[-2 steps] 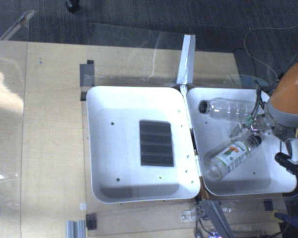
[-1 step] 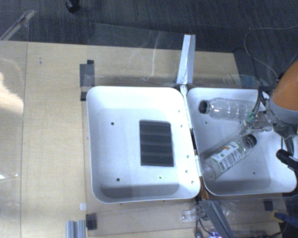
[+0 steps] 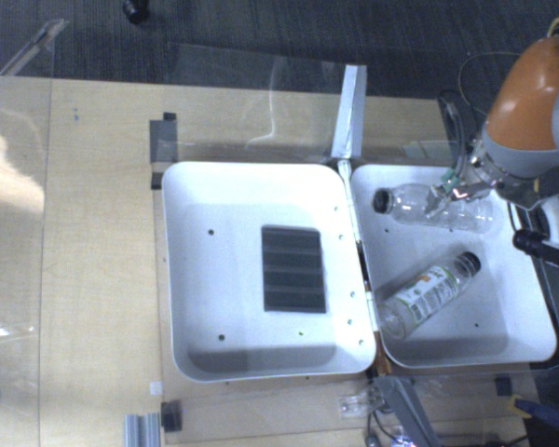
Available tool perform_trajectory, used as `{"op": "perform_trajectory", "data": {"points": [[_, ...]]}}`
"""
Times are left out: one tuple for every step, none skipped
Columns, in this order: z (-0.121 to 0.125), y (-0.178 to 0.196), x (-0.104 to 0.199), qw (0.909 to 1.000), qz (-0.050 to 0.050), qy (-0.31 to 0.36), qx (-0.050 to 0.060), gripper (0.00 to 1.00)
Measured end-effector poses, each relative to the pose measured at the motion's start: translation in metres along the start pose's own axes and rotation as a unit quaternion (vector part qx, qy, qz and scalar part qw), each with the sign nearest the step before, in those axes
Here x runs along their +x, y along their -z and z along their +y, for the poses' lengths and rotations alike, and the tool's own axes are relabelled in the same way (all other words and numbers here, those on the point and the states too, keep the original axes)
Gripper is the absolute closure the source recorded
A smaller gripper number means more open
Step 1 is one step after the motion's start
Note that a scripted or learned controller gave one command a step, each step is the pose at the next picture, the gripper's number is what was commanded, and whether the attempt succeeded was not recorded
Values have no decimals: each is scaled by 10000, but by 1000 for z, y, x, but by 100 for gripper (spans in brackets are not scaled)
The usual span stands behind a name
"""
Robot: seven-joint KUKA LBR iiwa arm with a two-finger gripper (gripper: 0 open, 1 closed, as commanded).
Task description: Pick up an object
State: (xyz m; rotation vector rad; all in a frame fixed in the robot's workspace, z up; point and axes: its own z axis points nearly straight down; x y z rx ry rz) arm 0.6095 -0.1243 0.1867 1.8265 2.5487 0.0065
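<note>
labelled bottle (image 3: 429,293), label text unreadable, right bin (image 3: 531,338)

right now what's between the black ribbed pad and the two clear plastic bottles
In the camera view, the raised rims where the two white bins meet lie between the black ribbed pad and the two clear plastic bottles.

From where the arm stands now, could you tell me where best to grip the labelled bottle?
Probably the labelled bottle mid-body, from above, fingers closing across its width. It lies flat on a diagonal, cap up-right, with bare bin floor on both long sides.
</note>
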Motion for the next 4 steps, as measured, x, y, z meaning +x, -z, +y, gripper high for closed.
{"op": "perform_trajectory", "data": {"points": [[0,0,0,10000,0,-3,1,0],[56,-90,4,9891,19,1469,65,0],[58,-78,4,9891,-2,1471,30,100],[87,-1,69,9996,3,-272,2,100]]}}
